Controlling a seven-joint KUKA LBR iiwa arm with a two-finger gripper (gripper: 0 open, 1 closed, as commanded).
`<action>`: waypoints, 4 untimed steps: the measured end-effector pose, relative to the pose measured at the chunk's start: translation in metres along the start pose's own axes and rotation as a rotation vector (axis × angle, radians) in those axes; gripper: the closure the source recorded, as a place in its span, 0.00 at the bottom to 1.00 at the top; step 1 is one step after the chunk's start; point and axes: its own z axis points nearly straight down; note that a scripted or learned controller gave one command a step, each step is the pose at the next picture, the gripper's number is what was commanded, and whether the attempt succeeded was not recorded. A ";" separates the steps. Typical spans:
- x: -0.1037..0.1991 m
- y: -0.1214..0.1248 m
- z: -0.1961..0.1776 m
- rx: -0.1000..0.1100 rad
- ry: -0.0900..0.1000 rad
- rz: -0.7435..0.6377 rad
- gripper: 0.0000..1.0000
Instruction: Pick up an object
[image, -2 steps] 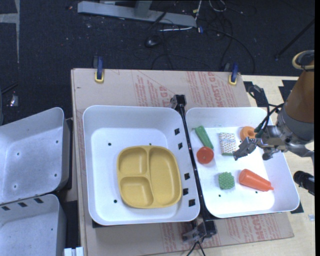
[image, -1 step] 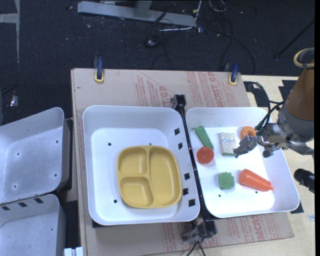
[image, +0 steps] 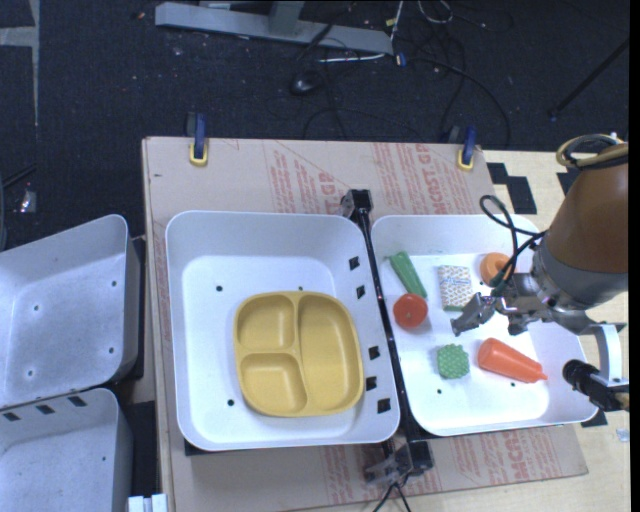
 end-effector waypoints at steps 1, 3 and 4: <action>0.011 -0.001 0.052 0.000 0.001 -0.001 0.00; 0.012 -0.001 0.093 -0.006 0.000 0.000 1.00; 0.012 -0.001 0.030 -0.013 -0.002 -0.004 1.00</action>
